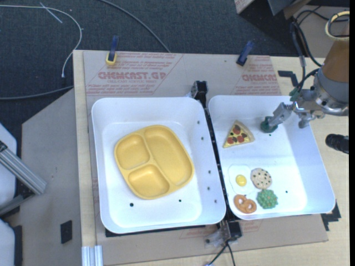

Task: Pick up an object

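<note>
You could not tell how the gripper (270,124) stood; its tips were too small and dark to read. Behind the fingers, the arm (338,65) was cut off by the right edge, and whether anything sat between them stayed unclear.

One fixed overhead camera, angled down on both bins (211,126).
</note>
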Motion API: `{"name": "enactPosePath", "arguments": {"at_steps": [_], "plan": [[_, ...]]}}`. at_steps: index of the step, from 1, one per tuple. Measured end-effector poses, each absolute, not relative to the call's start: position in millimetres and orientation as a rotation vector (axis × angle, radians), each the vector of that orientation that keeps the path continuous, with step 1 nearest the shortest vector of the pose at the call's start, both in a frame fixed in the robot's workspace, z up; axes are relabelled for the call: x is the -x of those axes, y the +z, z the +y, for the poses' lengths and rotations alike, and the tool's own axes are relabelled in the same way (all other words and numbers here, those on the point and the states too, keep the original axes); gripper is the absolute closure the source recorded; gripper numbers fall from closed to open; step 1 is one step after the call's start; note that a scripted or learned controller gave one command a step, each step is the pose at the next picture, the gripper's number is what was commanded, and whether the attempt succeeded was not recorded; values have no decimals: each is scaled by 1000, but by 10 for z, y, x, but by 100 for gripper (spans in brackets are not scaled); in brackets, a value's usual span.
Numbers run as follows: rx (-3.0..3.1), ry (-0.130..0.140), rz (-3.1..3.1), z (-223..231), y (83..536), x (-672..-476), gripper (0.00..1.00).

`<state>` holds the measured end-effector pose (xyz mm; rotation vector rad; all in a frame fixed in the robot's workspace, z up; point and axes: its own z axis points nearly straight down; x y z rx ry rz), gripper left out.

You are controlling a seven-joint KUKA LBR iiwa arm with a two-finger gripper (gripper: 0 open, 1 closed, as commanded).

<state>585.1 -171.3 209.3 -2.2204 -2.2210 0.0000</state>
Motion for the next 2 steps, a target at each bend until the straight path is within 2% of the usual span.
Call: {"name": "enactPosePath", "arguments": {"at_steps": [2], "plan": [[2217, 4, -2216, -1752, 1105, -5656, 0]]}}
